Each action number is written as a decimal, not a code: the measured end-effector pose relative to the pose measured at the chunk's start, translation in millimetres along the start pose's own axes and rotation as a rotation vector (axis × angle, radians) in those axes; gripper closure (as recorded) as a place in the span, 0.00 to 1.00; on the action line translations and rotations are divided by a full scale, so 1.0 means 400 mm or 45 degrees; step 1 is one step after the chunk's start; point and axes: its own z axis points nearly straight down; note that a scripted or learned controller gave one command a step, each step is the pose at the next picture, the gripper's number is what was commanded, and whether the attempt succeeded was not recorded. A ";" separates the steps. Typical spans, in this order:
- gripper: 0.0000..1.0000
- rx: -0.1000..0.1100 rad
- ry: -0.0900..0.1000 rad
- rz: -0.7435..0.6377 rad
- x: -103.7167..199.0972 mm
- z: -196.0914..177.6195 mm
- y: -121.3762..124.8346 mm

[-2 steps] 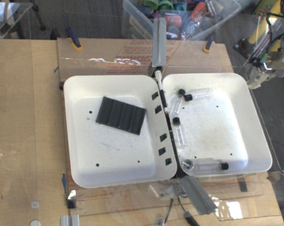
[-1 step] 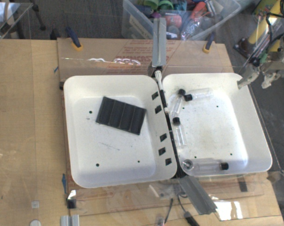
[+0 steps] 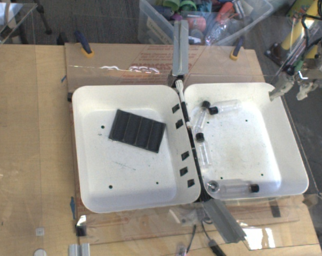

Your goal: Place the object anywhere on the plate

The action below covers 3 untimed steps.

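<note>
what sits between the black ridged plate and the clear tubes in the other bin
In the camera view, the raised divider where the two bins meet, with small black clips along it, lies between the black ridged plate and the clear tubes.

The surface (image 3: 27,143) is pale wood-grain board. A brown cardboard sheet (image 3: 123,60) lies on it, held by clamps. Behind, a clear plastic tub (image 3: 203,9) of mixed colourful items stands on dark grey carpeted floor (image 3: 86,9). Lighting is even.
</note>
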 end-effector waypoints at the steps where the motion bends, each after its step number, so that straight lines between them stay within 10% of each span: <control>1: 1.00 -0.004 -0.004 -0.002 0.000 -0.027 0.003; 2: 1.00 0.003 0.000 0.417 -0.026 -0.262 -0.021; 3: 0.00 0.003 0.001 0.416 -0.023 -0.261 -0.021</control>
